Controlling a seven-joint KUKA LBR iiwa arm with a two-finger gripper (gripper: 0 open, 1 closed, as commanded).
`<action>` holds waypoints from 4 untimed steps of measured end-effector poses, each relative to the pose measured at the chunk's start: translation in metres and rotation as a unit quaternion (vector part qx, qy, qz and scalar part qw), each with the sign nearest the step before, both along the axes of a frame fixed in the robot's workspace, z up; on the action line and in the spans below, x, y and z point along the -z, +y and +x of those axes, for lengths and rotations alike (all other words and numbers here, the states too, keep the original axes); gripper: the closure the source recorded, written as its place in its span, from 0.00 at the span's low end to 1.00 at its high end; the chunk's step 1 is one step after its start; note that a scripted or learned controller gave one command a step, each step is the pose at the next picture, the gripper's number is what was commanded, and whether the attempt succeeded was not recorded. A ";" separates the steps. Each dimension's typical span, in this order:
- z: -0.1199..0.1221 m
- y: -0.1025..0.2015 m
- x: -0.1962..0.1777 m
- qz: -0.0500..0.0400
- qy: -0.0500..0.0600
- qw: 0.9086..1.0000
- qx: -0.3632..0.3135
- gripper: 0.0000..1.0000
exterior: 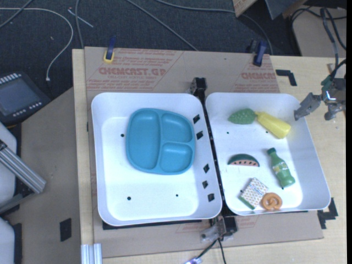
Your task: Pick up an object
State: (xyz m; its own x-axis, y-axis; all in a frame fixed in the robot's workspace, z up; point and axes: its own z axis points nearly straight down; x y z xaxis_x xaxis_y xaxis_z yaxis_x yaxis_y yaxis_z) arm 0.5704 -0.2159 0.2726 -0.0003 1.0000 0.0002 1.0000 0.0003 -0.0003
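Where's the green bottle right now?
The green bottle lies in the right bin, near its right wall, between the watermelon slice on its left and the pretzel below it.

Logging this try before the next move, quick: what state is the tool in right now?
Tool: cannot be told from this view; it sits at the right bin's far right edge, with nothing seen in it.

Five small things lie loose in the right bin. A toy corn cob, green husk to the left and yellow end to the right, lies near the far wall, and a watermelon slice lies flat at mid-bin with a green bottle on its side just to its right. Near the front edge a patterned packet lies beside an orange pretzel.
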 end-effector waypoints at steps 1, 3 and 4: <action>0.002 0.002 0.042 0.001 0.002 1.000 0.000 0.00; -0.009 0.005 0.145 0.001 0.003 1.000 0.000 0.00; -0.007 0.005 0.131 0.000 -0.001 1.000 0.000 1.00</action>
State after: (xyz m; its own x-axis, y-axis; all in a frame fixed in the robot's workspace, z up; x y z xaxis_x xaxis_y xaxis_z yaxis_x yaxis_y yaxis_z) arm 0.5634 -0.2113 0.1421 -0.0010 1.0000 0.0007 1.0000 0.0010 0.0018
